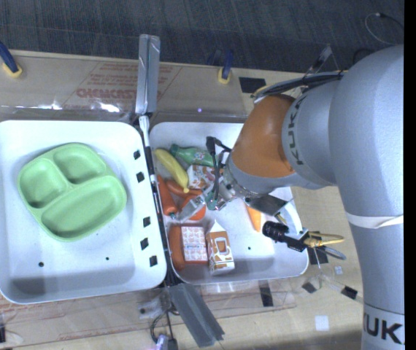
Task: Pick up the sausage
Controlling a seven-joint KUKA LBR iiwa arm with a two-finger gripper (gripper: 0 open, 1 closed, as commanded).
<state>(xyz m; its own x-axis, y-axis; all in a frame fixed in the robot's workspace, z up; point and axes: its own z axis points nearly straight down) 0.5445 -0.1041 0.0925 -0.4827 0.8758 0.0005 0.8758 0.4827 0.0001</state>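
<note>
The arm reaches into the right bin [295,262], its orange band hanging over the middle of that bin. The gripper [212,195] is down among the food near the bin's left wall, and whether it is released or clenched on anything cannot be told, because the wrist and the clutter hide that.

The sausage [170,199] appears to be the reddish-orange piece lying along the left wall of the right bin, below the banana [171,166]; its identity is a judgement, since other orange scraps lie close by. Its long axis runs roughly parallel to that wall, from the far side of the bin toward the near side. It lies just beside the gripper, on the side toward the left wall, so the coming move likely turns on a short shift toward that wall, with the closing direction set across the sausage's length.

Near the bin's front edge sit a cracker packet [193,244] and a small carton [221,252]. A green packet [192,154] lies by the banana. The left bin [18,283] carries a green divided plate [73,189].
</note>
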